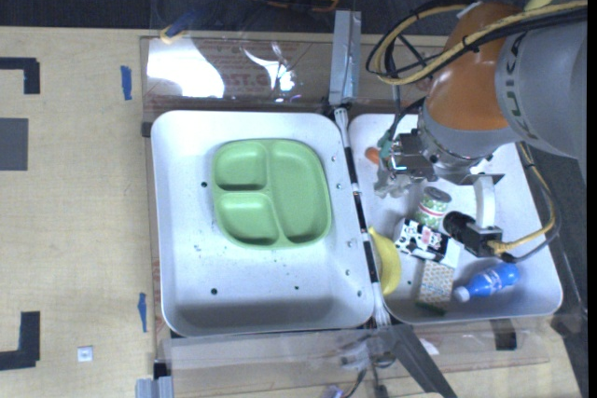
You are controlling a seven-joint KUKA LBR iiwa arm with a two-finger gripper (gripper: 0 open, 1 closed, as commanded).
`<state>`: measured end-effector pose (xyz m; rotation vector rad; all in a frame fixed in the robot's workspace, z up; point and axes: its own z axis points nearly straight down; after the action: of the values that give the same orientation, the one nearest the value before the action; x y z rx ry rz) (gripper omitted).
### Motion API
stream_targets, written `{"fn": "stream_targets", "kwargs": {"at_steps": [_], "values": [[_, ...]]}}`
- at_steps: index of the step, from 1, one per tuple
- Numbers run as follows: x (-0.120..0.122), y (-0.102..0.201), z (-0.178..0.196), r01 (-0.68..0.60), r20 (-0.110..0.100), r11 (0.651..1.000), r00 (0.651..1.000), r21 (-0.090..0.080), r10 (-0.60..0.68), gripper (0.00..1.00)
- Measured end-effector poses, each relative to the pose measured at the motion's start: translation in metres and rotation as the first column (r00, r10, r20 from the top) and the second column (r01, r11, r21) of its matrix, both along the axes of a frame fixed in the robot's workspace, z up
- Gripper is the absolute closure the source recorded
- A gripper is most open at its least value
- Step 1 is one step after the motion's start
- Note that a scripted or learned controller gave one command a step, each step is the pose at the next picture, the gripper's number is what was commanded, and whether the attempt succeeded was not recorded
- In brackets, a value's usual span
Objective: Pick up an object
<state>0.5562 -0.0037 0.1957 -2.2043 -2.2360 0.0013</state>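
Arm (550,79): fat grey tube w/ faint lettering on its side, entering from the right. Orange band (471,84) wraps it above the wrist, rounded & glossy. Below that a grey ring, then a cluster of silver/metal wrist hardware (420,158) w/ small black parts. Yellow & black cables (410,37) loop around the orange part; another yellow cable (532,233) trails lower right, along w/ a black block (469,231).
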Motion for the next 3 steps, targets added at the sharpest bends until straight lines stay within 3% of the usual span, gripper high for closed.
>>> {"fn": "stream_targets", "kwargs": {"at_steps": [1,2,3], "values": [[-0.056,0.001,-0.012,0.126,-0.003,0.992,0.992,-0.001,-0.126,1.00],[-0.017,-0.004,0.077,0.059,0.001,0.998,0.998,-0.002,-0.059,1.00],[-0.021,-0.012,0.073,0.182,-0.001,0.983,0.983,-0.002,-0.182,1.00]]}}
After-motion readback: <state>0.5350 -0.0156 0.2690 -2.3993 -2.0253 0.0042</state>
